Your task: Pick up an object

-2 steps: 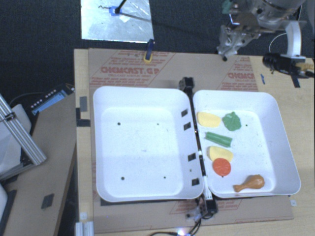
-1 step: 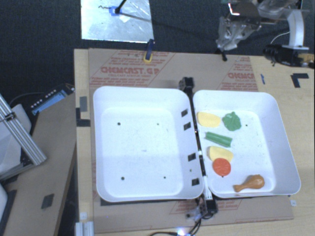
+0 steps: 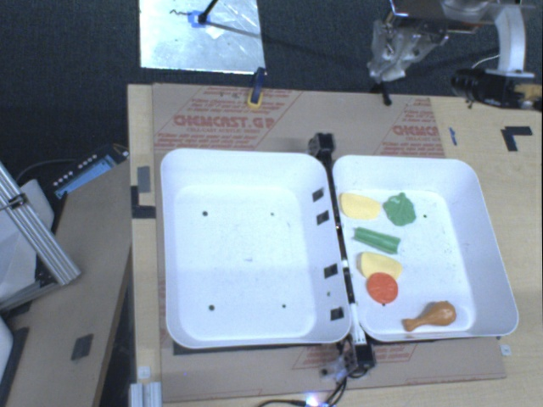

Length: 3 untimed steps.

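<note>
The gripper [image 3: 386,68] hangs high above the tabletop [image 3: 280,113], beyond the right bin [image 3: 488,253]; whether its fingers are spread I cannot tell. That bin holds toy food: a chicken drumstick [image 3: 431,315], a tomato [image 3: 382,288], possibly broccoli [image 3: 399,209].

Floor: I see dark blue-grey carpet [image 3: 68,58] behind the bench.
Bench top: I see light brown cardboard [image 3: 280,113] with red letters on it, lying flat.
Shiny sheet: I see a silver square [image 3: 201,22] on the carpet at the top, with a thin black stick across it.
Side table: I see a tan top [image 3: 59,312] on the left, with a silver metal rail [image 3: 34,231] on it.
Light: I see it bright and even.
</note>
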Available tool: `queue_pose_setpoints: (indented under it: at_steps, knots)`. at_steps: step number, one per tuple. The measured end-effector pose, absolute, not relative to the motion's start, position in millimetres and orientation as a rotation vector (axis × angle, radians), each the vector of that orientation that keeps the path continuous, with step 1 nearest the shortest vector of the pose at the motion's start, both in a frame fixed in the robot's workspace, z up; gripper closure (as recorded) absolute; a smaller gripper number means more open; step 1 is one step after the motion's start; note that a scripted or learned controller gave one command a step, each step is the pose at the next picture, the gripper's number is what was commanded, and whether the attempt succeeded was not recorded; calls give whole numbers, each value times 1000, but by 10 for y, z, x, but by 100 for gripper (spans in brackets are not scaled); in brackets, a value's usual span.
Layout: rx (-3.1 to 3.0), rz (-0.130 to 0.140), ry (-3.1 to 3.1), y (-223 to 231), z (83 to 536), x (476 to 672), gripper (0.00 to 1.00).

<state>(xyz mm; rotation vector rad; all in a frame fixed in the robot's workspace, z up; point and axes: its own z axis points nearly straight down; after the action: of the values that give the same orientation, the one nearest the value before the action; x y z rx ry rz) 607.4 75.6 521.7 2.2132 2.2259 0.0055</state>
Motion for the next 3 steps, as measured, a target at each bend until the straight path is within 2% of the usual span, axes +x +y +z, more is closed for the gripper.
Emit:
queue_pose_setpoints:
  at_steps: [1, 2, 3]
  knots:
    - [2217, 5, 2219, 676, 5357, 6555, 100]
    - [2220, -15, 2235, 1053, 3642, 6676, 100]
    - [2206, 24, 2221, 1135, 5095, 6649, 100]
